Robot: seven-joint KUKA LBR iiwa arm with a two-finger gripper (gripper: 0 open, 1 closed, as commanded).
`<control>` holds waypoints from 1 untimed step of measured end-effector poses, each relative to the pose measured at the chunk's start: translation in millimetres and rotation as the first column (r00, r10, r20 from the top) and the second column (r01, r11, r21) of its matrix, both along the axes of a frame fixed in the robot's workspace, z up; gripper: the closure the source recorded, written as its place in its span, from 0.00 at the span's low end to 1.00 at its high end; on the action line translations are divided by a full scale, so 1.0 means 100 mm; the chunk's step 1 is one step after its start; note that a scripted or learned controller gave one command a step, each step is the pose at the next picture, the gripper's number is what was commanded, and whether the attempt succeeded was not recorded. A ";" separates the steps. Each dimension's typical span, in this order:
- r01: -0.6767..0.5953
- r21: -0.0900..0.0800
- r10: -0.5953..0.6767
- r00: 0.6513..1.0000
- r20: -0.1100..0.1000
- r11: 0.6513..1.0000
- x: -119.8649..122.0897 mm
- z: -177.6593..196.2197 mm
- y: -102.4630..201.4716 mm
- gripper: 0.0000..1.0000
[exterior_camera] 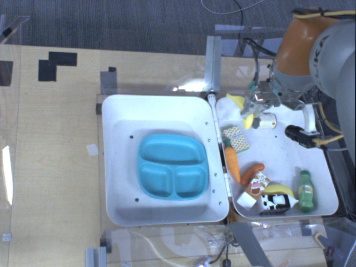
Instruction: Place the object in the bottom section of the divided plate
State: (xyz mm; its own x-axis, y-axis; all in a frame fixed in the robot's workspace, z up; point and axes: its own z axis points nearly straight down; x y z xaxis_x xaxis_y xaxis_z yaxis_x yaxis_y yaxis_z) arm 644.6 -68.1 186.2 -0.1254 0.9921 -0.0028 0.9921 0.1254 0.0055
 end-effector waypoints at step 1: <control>-0.009 0.003 0.009 1.000 -0.001 1.000 -0.19 0.05 0.78 1.00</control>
State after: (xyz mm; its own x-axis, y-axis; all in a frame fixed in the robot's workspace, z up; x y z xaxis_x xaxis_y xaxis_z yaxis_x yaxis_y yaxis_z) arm 625.4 9.5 191.4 -0.1339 0.9910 -0.0002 0.9910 0.1339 0.0051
